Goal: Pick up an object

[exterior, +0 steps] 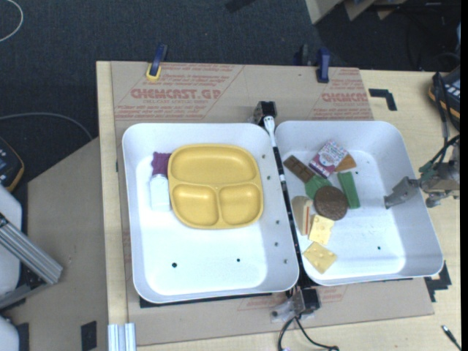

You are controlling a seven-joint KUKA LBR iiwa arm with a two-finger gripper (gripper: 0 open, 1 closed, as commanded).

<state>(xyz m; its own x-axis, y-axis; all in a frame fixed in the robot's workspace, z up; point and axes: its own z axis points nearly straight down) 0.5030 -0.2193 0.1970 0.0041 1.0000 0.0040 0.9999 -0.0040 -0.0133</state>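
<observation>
A yellow cheese wedge [319, 257] lies nearest in the right bin [380, 265], with a brown round piece [331, 203] and green pieces [349, 191] beyond. The gripper [398, 194] hovers at that bin's right side; whether it is spread or clenched, I cannot tell. A yellow divided tray [216, 185] fills the left bin [197, 276].
</observation>
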